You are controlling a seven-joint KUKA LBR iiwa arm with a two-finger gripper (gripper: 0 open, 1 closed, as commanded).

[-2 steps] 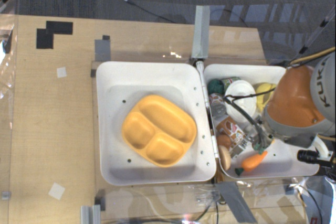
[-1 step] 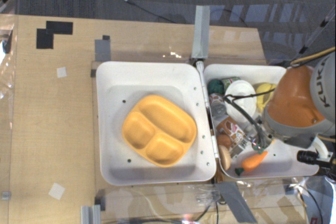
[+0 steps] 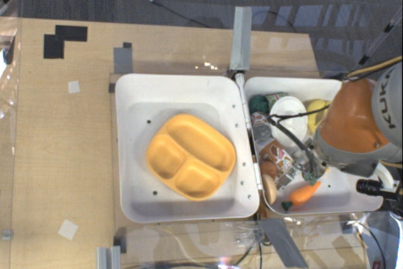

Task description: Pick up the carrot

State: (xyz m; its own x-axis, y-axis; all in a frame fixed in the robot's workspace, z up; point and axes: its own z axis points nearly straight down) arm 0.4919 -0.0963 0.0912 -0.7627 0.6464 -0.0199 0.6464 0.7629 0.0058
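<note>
Carrot [image 3: 303, 194] lay in the right bin [image 3: 340, 203], near its front wall, orange body slanting up toward the right with the green tip at the lower left. Its long axis ran along that diagonal. The hand [image 3: 310, 172] hung just above the carrot's upper end, under the arm [image 3: 356, 120], whose orange band and grey wrist covered much of the bin's right half. Whether the hand was open or closed could not be told, since cables and the wrist hid it; nothing showed the carrot being gripped.

Clutter crowded the carrot's left side: a brown packet [image 3: 277, 155] lay just beside it, and a pale rounded item [image 3: 269, 188] sat against the bin's left wall. Further back were a white round object [image 3: 290, 113], a green thing [image 3: 259, 102] and something yellow [image 3: 318, 108]. The left bin [image 3: 135, 135] on the worktop [image 3: 56, 154] carried a yellow divided plate [image 3: 191, 155], well apart from the carrot. A short descent across the diagonal seemed the likely need, with the packet the nearest obstacle.
</note>
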